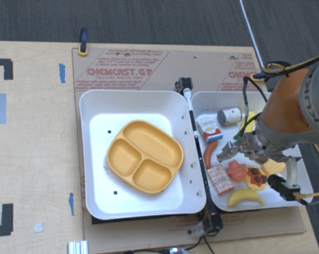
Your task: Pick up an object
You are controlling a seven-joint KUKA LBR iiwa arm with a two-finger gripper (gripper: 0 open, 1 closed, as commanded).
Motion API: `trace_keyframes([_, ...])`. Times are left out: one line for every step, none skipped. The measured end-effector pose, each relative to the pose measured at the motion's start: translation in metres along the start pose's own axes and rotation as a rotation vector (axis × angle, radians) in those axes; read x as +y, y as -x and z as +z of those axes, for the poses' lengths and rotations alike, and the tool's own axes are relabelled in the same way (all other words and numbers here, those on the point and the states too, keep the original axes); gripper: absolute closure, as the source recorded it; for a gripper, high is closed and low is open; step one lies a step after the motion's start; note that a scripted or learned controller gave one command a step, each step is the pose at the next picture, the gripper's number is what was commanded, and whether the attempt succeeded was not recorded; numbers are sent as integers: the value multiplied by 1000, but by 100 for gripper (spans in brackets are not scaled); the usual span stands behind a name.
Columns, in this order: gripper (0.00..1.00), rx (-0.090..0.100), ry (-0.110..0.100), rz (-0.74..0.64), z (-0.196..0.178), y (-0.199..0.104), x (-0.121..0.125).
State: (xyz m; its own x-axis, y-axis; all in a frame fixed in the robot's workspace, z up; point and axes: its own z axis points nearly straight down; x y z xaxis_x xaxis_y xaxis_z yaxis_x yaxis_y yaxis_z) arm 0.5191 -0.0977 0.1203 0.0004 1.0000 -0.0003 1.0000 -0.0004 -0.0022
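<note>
My gripper (240, 152) hangs low over the middle of the right bin (303, 181), fingers spread open with nothing between them. Just below it lies a red rounded toy (236, 170). An orange-red sausage (210, 153) lies to its left, by the bin's left wall. A red-and-white carton (220, 179) and a yellow banana (245, 197) sit nearer the front. A yellow-and-red item (255, 178) and a pale yellow piece (274, 166) lie at the right, partly under the arm.
A white can (229, 115) and a small red-and-white box (207, 126) sit at the back of the right bin. The left bin (90, 142) holds a yellow divided plate (144, 156). A rail (194, 136) separates the bins.
</note>
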Motion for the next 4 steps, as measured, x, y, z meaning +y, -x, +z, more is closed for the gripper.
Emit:
trace_keyframes([0,0,3,0,34,-4,13])
trace_keyframes([100,-1,7,0,23,-4,14])
trace_keyframes([0,-1,6,0,24,-4,14])
trace_keyframes([0,0,3,0,34,-5,13])
